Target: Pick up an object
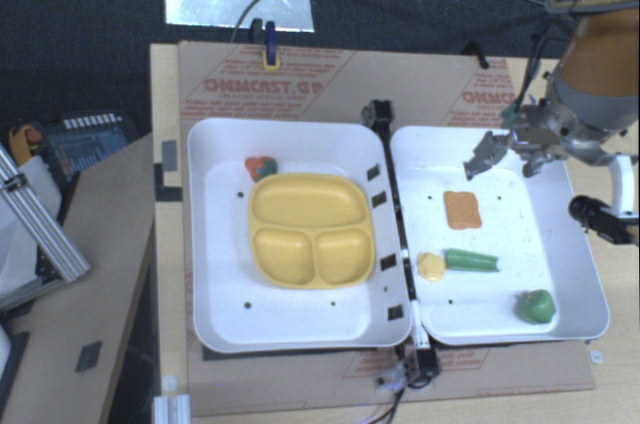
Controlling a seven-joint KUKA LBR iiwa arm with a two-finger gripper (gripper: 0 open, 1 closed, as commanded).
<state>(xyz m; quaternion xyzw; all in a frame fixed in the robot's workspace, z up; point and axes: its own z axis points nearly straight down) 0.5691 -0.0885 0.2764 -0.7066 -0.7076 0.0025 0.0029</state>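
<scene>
The right bin (580, 262) holds an orange flat square (461, 209), a small yellow piece (430, 266), a long green vegetable (471, 260) and a round green item (535, 306). My gripper (507, 161) hangs over the far part of this bin, above and a little right of the orange square. Its two dark fingers are spread apart, open, with nothing between them.
The left bin (215, 212) carries a yellow divided plate (310, 242) and a small red-and-green item (261, 168) at its far side. A black divider with clips (392, 212) runs between the bins. Cables arc over the bench behind.
</scene>
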